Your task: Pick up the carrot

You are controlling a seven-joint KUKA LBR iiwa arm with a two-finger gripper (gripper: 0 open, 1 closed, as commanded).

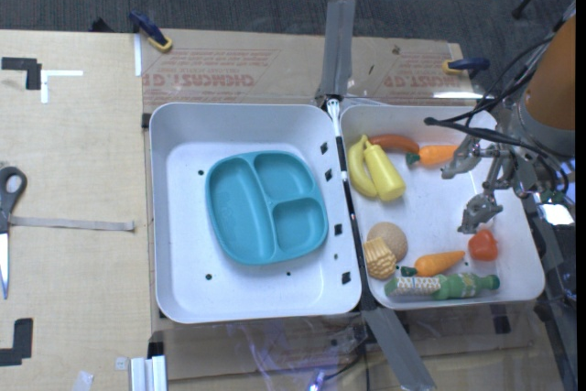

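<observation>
Scissors (7,215): lie on the surface (73,151) at far left, well apart from both bins; no bearing on the grasp.
Left bin (174,288): carries a teal divided plate (267,207); not involved in the pick.
Bananas (374,169): two yellow pieces against the left wall of the right bin (531,279), apart from the target.
Round tan item (386,243): sits above a corn piece (379,263), just left of the lower carrot; a sideways push on the carrot could drive it into these.
Carrot (439,263): orange, lying flat and slightly tilted near the front of the right bin, just above a long green item (444,287) along the front wall. Risk: the green item crowds one side, so a descending finger may land on it or pinch both.
Second orange item (435,155): carrot-like, near the back wall beside a red-orange pepper-like piece (396,143). Risk: target confusion between the two orange items.
Red item (482,244): small, just right of the carrot and directly below the tool. Risk: it may be struck or grasped by mistake.
Gripper (476,215): hangs above the right side of the bin, near the red item, offset right of the carrot. Jaws: state cannot be told; nothing is visibly held.
Cables (485,110): loop near the wrist; a snag is possible.
</observation>
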